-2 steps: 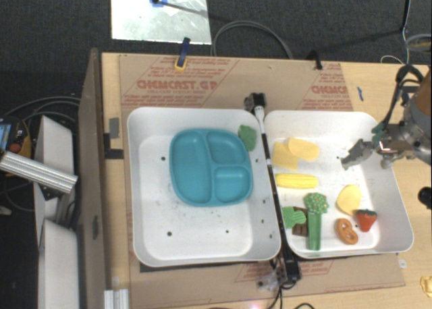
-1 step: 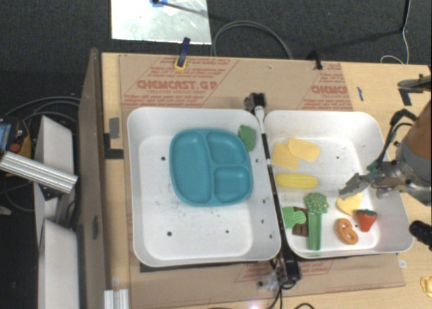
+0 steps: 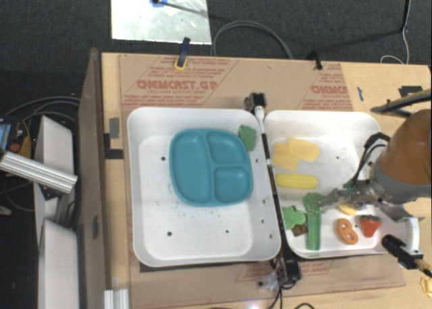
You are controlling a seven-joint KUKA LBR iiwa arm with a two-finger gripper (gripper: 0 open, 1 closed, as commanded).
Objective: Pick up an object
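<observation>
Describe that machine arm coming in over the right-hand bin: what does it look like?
The arm is a thick rounded body, orange-brown on top with a grey band beneath it. A black cable loops along its left side. From it a slim grey metal gripper juts out leftward. A white bracket with a black part hangs underneath. No lettering is legible on it.

The 2 bins, left and right, are white on a tan bench printed with red lettering. A teal divided plate lies in the left bin, with a green leafy piece at the plate's upper right corner. The right bin holds pale yellow pieces, a bright yellow corn cob, a green stalk, an orange pretzel and a red strawberry. The arm is orange above grey.
</observation>
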